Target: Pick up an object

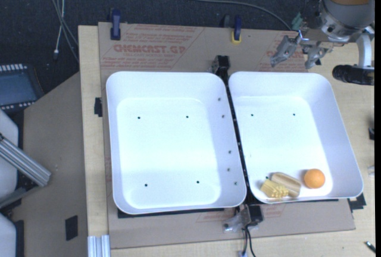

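In the right bin (333, 131), near its front edge, lie three small things: an orange ball (314, 178), a tan bread-like roll (287, 180) and a yellow corn piece (274, 190) touching the roll. My gripper (297, 53) hangs above the bench behind the right bin's back rim, well away from those objects. Its two fingers are spread apart with nothing between them.
The left bin (119, 149) sits beside the right one on a cardboard-covered board. Blue clamps (115, 21) hold the board at the back. A black fixture (221, 64) stands between the bins' back corners. Cables run across the dark floor behind.
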Available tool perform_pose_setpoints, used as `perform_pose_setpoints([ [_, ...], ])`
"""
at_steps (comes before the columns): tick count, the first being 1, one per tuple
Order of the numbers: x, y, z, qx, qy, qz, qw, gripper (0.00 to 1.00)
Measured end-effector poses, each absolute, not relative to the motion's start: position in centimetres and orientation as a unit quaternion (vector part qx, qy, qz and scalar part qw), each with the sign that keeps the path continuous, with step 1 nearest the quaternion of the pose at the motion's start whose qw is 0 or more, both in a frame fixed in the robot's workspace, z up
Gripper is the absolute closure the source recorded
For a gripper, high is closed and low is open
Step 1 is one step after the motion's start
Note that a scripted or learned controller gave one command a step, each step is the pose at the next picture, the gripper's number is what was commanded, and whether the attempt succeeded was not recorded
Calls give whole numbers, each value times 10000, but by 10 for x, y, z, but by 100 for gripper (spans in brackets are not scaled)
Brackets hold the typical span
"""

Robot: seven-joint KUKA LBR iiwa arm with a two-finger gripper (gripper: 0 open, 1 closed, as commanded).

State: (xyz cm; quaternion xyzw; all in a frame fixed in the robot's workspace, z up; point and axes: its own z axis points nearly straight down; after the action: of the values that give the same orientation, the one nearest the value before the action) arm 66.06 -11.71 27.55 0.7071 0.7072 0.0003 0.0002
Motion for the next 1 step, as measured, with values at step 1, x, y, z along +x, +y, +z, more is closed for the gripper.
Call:
perform_pose_setpoints([
  [1, 661, -117, 287, 7069, 7073, 8, 9, 100],
])
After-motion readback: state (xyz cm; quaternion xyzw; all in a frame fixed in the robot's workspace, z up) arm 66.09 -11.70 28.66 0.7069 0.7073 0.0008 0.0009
